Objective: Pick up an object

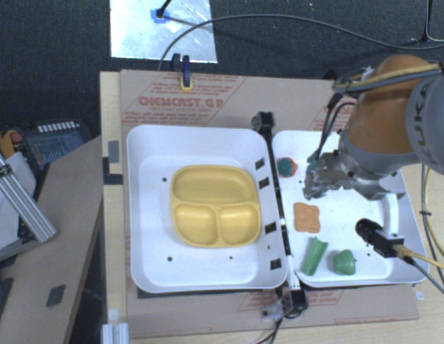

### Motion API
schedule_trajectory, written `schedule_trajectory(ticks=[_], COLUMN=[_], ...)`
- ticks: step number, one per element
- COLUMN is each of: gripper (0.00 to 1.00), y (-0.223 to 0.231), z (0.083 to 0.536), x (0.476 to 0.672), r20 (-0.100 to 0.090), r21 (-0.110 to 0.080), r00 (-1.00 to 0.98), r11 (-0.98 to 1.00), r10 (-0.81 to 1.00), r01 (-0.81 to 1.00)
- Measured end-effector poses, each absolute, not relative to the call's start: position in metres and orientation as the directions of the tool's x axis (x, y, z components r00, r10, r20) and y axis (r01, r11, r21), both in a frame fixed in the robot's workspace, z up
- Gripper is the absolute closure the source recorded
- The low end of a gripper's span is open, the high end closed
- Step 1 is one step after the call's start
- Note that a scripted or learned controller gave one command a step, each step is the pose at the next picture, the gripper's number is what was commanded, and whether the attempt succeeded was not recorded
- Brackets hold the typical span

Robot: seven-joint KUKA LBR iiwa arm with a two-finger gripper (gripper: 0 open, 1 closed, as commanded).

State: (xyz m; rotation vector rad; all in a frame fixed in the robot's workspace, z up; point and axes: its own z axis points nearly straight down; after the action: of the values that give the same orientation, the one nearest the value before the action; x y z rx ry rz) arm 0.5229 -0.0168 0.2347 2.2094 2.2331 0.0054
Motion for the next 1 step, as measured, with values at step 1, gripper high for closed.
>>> schedule_trajectory(ticks=[1], gripper=[1.00], y=[0.0314], z=[0.2375], x=[0.5235], r20=[0.002], r21=[0.001], r00=[-0.010], r11=[0.010], r10=[1.000], r01=[1.000])
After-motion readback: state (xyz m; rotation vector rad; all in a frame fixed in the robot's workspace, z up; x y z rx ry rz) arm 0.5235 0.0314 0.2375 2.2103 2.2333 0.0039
